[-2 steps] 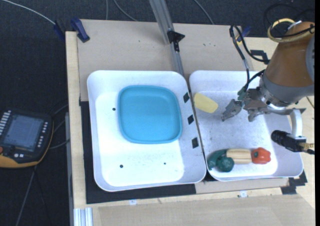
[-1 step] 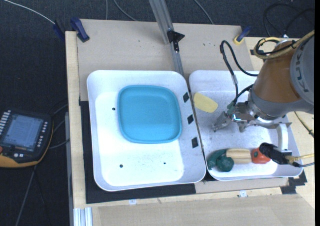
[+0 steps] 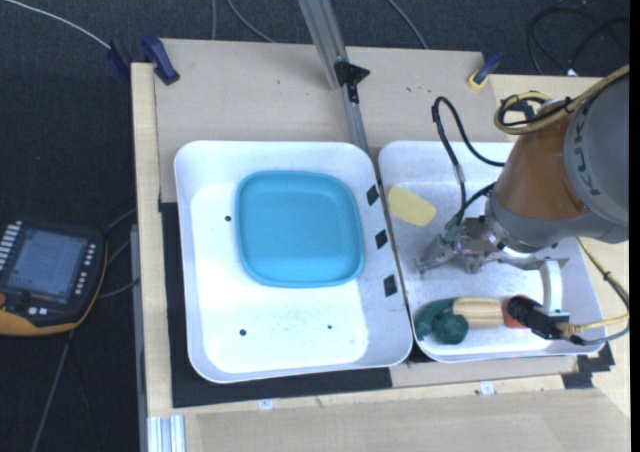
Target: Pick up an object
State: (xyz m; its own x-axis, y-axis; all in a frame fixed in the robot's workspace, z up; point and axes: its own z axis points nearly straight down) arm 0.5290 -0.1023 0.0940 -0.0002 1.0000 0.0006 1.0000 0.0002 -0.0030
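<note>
In the right bin, the gripper is lowered between a yellow piece and a green-ended brush. Nothing is seen held; jaw state cannot be told. A descent onto one object is judged next.

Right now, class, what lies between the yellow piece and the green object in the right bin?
In the camera view, the claw sits between the yellow piece and the green object.

Plate in left bin; brush in right bin.
</note>
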